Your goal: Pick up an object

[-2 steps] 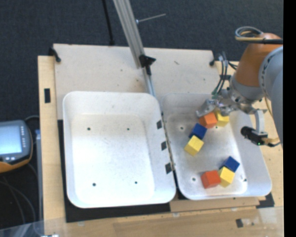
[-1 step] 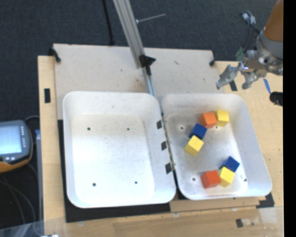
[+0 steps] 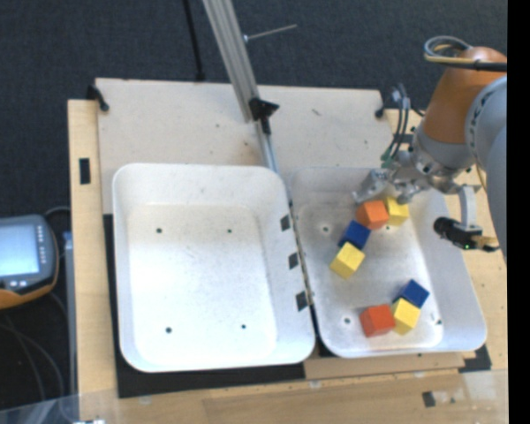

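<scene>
End effector (image 3: 390, 189) sits over orange cube (image 3: 372, 213) and yellow cube (image 3: 397, 211), upper part of right bin (image 3: 455, 276); open or clenched, cannot tell. Cubes look light, rigid, smooth; pinch across opposite flat faces

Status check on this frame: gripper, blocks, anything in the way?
Gripper low over right bin, at orange block and yellow block. Grasp unconfirmed. Blue block close beside them.

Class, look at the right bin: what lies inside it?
Inside the right bin lie six blocks: two orange, two blue and yellow ones. The gripper covers part of another yellow block beneath it.
</scene>
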Robot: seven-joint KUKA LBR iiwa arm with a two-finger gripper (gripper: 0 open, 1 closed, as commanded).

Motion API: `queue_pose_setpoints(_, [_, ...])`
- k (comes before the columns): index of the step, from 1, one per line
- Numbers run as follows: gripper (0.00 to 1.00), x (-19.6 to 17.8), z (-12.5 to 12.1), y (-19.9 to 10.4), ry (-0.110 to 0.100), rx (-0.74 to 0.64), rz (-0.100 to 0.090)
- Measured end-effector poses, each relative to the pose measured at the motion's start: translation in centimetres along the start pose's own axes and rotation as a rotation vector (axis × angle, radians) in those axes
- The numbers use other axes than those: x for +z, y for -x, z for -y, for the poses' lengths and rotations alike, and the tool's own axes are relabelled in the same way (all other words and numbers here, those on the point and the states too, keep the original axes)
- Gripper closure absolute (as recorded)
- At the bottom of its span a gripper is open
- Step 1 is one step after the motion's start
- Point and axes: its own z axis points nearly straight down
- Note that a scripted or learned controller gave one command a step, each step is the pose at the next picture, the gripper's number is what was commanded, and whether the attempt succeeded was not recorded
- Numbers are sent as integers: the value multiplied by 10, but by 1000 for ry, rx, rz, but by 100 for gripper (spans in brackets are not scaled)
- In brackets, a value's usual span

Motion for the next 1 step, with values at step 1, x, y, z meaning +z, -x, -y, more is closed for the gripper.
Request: queue_pose_setpoints(1, [0, 8, 11, -7, 9, -2, 3])
